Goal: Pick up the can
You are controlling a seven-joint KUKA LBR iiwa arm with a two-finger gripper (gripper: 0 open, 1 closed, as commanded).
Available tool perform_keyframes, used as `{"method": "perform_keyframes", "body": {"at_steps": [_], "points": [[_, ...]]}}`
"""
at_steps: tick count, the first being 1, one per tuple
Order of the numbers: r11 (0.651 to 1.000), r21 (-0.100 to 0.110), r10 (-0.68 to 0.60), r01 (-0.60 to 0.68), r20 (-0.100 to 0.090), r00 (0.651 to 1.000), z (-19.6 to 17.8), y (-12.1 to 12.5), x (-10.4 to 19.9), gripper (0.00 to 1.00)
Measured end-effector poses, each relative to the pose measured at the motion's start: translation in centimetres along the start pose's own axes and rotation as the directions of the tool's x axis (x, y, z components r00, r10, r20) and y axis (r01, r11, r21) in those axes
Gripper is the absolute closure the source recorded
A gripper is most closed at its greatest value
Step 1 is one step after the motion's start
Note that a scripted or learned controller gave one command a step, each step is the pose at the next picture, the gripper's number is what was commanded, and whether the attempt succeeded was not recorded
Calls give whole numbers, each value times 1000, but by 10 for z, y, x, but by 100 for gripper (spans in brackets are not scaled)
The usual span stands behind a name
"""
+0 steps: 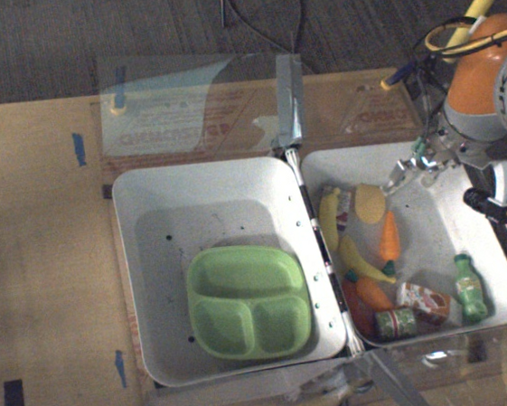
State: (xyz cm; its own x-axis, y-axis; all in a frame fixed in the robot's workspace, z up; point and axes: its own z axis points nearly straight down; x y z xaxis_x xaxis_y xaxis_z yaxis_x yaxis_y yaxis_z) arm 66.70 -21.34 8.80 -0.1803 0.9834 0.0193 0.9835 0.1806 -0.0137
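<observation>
The can lies on its side near the front wall of the right bin; its label is red and green. It rests between an orange carrot-like piece and a red packet. My gripper hangs over the back of the right bin, well away from the can and beyond the other items. Its fingers look open, with nothing between them. The grey arm with its orange band comes in from the upper right.
The right bin also holds two bananas, a carrot, a pale yellow piece and a green bottle. A green divided plate sits in the left bin. A metal divider separates the bins.
</observation>
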Motion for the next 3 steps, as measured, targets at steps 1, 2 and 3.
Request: {"method": "perform_keyframes", "body": {"at_steps": [1, 2, 3], "points": [[1000, -5, 8, -8, 13, 1000, 1, 0, 6, 0], [1000, -20, 4, -4, 25, 1000, -12, 3, 5, 100], [1000, -17, 3, -2, 19, 1000, -11, 3, 7, 0]]}}
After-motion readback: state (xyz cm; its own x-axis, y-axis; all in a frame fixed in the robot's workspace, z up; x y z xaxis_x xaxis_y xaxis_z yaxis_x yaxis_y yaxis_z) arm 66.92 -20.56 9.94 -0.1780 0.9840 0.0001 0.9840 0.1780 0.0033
